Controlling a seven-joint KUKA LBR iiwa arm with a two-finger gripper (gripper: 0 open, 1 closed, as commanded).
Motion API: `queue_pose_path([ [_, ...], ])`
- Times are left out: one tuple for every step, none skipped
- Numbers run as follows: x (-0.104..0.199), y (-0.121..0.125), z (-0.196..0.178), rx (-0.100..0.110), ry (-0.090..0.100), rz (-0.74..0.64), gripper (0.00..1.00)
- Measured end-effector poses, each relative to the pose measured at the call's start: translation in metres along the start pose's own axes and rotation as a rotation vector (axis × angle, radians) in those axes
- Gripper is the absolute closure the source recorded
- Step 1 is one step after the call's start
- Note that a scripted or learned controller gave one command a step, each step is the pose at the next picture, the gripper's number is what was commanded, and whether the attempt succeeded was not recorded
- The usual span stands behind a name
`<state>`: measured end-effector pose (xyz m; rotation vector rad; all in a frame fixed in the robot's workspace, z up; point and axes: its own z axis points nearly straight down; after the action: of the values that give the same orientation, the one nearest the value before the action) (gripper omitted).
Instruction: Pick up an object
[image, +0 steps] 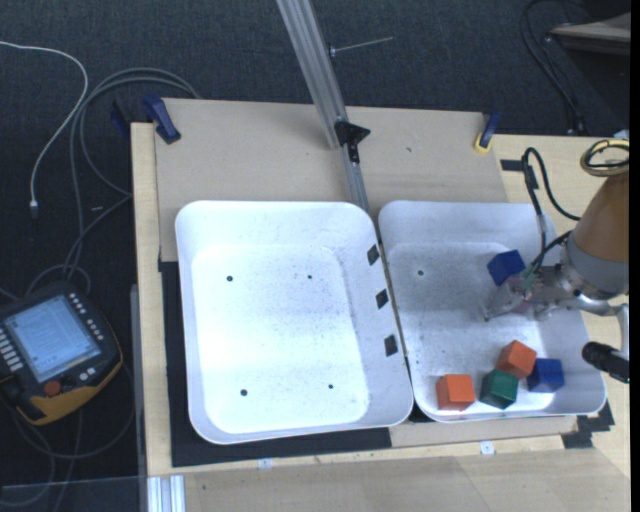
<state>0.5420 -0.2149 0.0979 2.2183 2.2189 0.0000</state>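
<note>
In the right bin (440, 230), a blue block (505, 266) lies near the right middle. My gripper (512, 302) is low over the bin floor just below that block, reaching in from the right on the grey arm with the orange band (605, 235). The block sits beside the gripper's upper side, not inside it. Along the bin's front edge lie an orange block (455, 390), a green block (500, 388), a second orange block (518, 356) and a second blue block (546, 374).
The left bin (200, 330) stands beside the right one. A metal pole (318, 70) rises behind the bins. Black cables (535, 185) trail along the arm at the right. A teach pendant (50, 345) lies on the floor to the left.
</note>
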Motion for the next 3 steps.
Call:
queue_pose_path([
  [-0.002, 0.058, -0.003, -0.003, 0.001, -0.004, 0.0],
  [0.019, 0.044, -0.002, 0.005, 0.005, -0.002, 0.0],
  [0.018, 0.045, -0.013, 0.003, 0.003, -0.003, 1.0],
])
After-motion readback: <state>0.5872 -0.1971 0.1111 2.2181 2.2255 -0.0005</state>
